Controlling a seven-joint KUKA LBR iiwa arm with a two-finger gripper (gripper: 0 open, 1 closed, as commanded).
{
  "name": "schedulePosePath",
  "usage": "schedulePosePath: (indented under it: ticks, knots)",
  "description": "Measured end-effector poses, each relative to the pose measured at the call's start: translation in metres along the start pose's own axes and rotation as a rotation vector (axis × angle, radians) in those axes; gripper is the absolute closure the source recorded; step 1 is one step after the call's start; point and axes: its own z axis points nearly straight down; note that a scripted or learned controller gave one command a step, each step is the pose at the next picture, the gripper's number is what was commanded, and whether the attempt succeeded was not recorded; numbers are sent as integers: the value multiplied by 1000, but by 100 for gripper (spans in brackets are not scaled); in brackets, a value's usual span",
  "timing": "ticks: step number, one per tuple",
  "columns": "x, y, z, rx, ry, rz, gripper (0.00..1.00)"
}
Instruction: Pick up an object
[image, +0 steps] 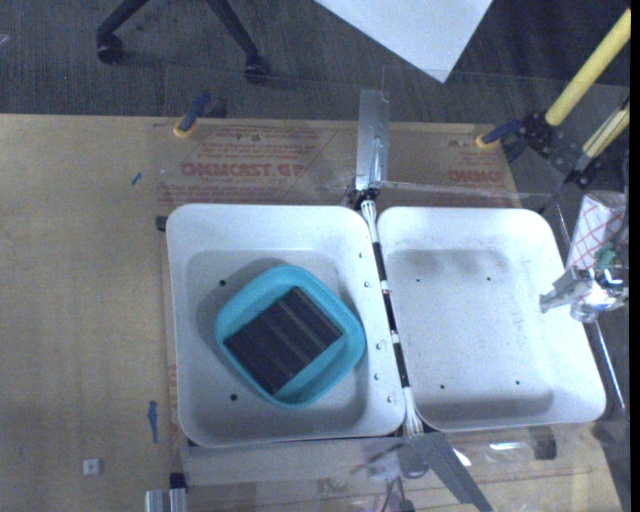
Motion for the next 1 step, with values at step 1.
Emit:
schedulePosePath:
  ticks: [1]
  knots:
    - [-11, 37, -64, -3, -3, 323, 0]
